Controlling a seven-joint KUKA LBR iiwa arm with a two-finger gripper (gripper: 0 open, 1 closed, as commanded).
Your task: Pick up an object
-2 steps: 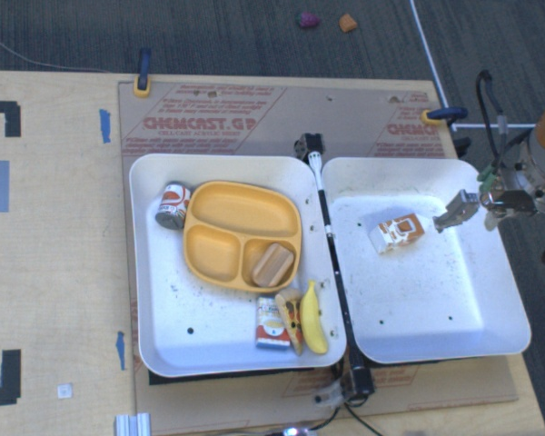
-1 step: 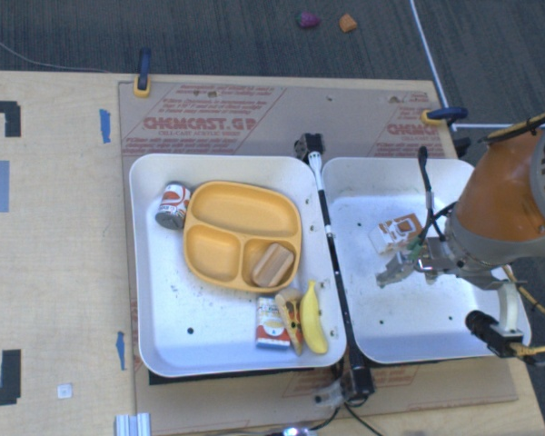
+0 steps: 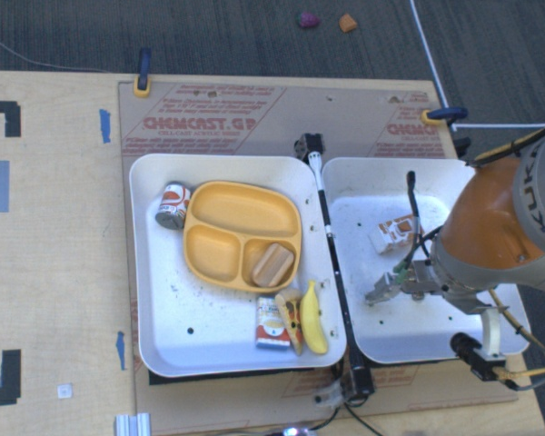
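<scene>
Two shallow white plastic bins sit side by side on the bench. The left bin (image 3: 154,271) holds a yellow three-compartment plastic tray (image 3: 241,234); its lower right compartment contains a tan bread-like block (image 3: 272,264), while the other two compartments show only bare yellow. Just beside the tray's upper left corner lies a small red-and-white can (image 3: 172,205) on its side. Near the bin's lower right corner a yellow banana (image 3: 312,318) lies next to a small red-and-white carton (image 3: 272,323), with a thin orange-brown item between them that is too small to identify. The right bin (image 3: 381,339) holds a small white-and-brown packet (image 3: 398,232) near its upper middle. The grey arm's two-finger gripper (image 3: 388,288) hangs low over this bin, below the packet and apart from it; the wrist hides its fingertips, so whether the claw is spread or pressed together cannot be told. The orange band covers the bin's right side.
</scene>
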